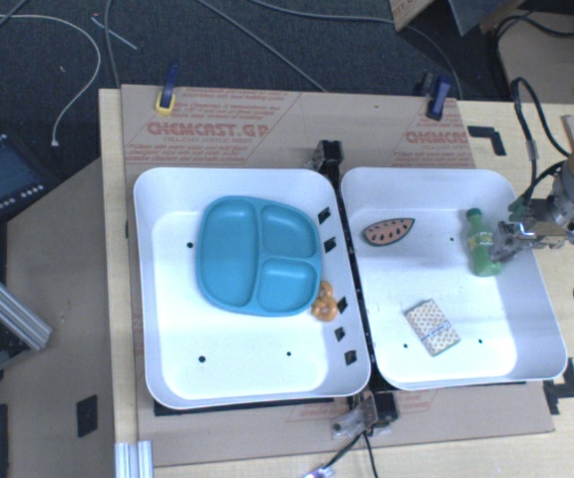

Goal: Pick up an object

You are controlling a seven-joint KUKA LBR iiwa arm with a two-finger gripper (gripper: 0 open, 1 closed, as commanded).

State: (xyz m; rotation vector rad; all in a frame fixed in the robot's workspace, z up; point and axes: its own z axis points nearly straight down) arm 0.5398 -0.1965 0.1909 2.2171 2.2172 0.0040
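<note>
Two white bins sit side by side: the left bin [167, 267] bears a blue divided plate [259, 257] with a small orange lump [325, 304] touching its lower right edge. The right bin [526, 337] holds a watermelon slice [387, 231], a patterned packet [432, 327] and a green bottle [480, 244]. The bottle's long axis runs up and down the view, near the bin's right wall. The gripper [514, 234] sits just beside it, touching its right side; how wide the claw stands cannot be told.
</note>
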